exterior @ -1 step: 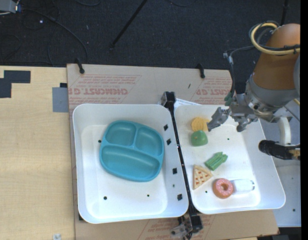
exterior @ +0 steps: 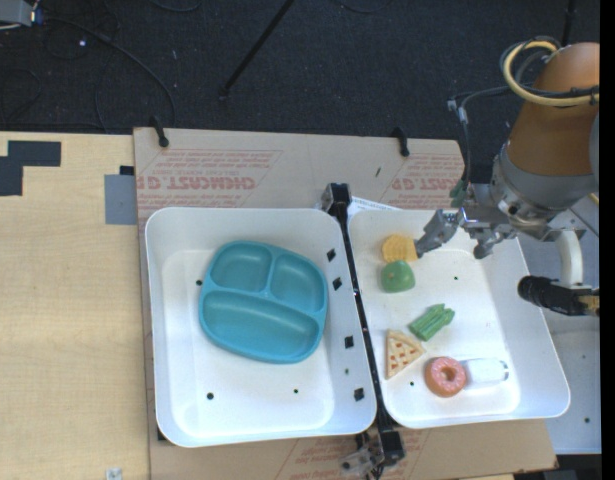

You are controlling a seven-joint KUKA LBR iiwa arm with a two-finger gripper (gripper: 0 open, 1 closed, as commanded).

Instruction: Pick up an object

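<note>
The right bin [exterior: 532,388] holds several toy foods. A yellow piece [exterior: 398,247] lies at its back left, with a green round piece [exterior: 396,277] touching it in front. A green ridged piece [exterior: 431,321] sits mid-bin, a pizza slice [exterior: 402,353] to its front left, and a pink donut [exterior: 446,376] beside a white piece [exterior: 487,372] near the front. My gripper [exterior: 459,240] hangs over the bin's back part, just right of the yellow piece. It is open, one finger [exterior: 434,232] close to that piece, nothing between the fingers.
A teal divided plate [exterior: 264,300] lies in the left bin [exterior: 177,388]. A black divider [exterior: 352,308] runs between the bins. The arm's orange and grey body [exterior: 552,138] stands over the right bin's back right corner.
</note>
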